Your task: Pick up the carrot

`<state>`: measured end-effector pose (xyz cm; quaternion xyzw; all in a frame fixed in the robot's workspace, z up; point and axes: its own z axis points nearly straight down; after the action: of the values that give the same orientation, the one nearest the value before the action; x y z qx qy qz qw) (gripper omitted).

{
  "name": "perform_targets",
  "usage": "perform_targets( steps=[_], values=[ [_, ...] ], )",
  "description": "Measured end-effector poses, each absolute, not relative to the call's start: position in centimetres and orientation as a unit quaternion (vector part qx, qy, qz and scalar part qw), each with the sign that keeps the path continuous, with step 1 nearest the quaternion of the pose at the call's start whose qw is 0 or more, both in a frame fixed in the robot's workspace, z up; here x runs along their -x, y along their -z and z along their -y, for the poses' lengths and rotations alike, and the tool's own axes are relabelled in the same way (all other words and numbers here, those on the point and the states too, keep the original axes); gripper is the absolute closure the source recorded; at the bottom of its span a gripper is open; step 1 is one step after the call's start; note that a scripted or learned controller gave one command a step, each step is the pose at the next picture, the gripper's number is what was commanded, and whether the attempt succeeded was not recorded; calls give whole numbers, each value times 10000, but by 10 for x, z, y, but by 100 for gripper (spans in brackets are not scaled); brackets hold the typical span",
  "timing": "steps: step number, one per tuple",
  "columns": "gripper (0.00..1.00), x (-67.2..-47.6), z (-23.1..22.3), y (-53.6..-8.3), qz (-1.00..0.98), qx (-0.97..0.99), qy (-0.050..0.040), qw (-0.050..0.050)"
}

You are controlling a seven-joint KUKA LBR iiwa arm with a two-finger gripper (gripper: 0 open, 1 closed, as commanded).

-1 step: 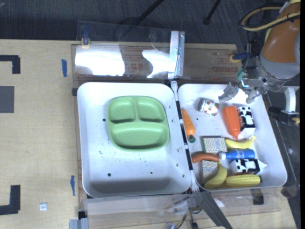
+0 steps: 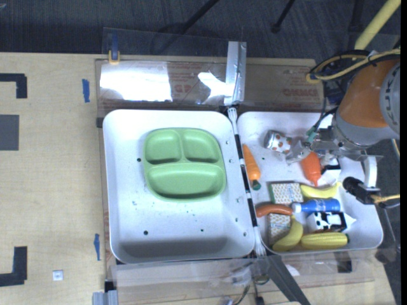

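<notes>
Carrot (image 2: 251, 166) lying along the right bin's (image 2: 372, 237) left wall.
Gripper (image 2: 310, 150) sits near that bin's far edge among toy food; whether it is spread cannot be told.

The left white bin (image 2: 124, 221) holds a green divided plate (image 2: 184, 162), set slightly toward twelve o'clock of the bin's centre. The right white bin (image 2: 372, 230) is crowded. At its six o'clock lie a banana (image 2: 288, 235) and an ear of corn (image 2: 325, 239), end to end. Just above them sits a blue bottle (image 2: 320, 206) beside a black-and-white cow-patterned item (image 2: 329, 220). A second, smaller banana (image 2: 319, 191) curves at the bottle's twelve o'clock. Toward nine o'clock rest a red sausage-like piece (image 2: 274, 209) and two patterned square packets (image 2: 284, 191). A small silvery crumpled thing (image 2: 276, 141) lies near eleven o'clock.
</notes>
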<state>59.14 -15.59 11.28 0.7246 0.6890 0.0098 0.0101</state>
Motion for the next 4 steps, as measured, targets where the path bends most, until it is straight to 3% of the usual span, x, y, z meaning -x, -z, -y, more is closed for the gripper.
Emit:
perform_targets(
  steps=[1,2,3,4],
  values=[
    [100,-591,157,-122,-6879,-7257,-93,109],
    [100,-591,138,-147,-6974,-7167,-4,7],
    [100,-558,103,-99,-6131,-7900,-43,45],
    [100,-513,142,-98,-5603,-8279,-179,180]
  ],
)
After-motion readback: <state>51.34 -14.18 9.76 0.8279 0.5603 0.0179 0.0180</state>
